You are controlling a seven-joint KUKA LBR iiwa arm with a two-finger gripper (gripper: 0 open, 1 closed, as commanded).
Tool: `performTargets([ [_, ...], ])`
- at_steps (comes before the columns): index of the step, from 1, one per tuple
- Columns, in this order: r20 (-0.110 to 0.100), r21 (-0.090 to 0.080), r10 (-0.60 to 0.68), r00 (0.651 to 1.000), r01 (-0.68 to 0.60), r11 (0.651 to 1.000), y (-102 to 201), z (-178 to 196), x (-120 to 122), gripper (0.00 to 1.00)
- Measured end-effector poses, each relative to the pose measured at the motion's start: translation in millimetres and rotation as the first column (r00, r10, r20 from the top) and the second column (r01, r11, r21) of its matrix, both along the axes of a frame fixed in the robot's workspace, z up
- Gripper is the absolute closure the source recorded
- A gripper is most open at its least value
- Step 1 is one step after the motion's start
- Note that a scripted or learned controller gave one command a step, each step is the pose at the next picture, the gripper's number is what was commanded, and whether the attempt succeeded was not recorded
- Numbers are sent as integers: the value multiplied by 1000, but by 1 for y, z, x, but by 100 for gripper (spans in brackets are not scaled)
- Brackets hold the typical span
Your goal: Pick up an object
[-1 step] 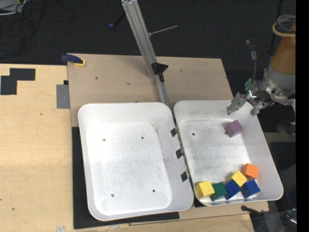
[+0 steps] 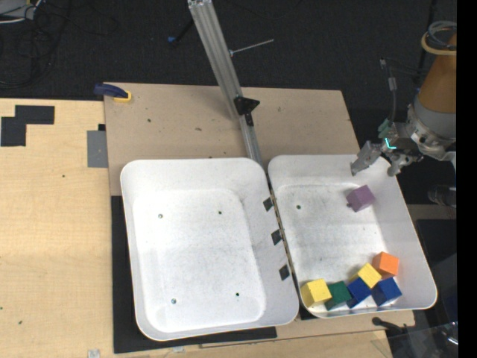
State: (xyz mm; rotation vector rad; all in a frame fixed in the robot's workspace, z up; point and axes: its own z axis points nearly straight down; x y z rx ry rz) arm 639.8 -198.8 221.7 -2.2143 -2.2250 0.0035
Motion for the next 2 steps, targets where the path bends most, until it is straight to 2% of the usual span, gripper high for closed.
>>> performTargets([
  [1, -4, 1, 1, 1000, -1, 1000, 0, -55, 9, 0],
  [2, 14, -4, 0, 1000, 0, 1000, -1, -97, 11, 0],
])
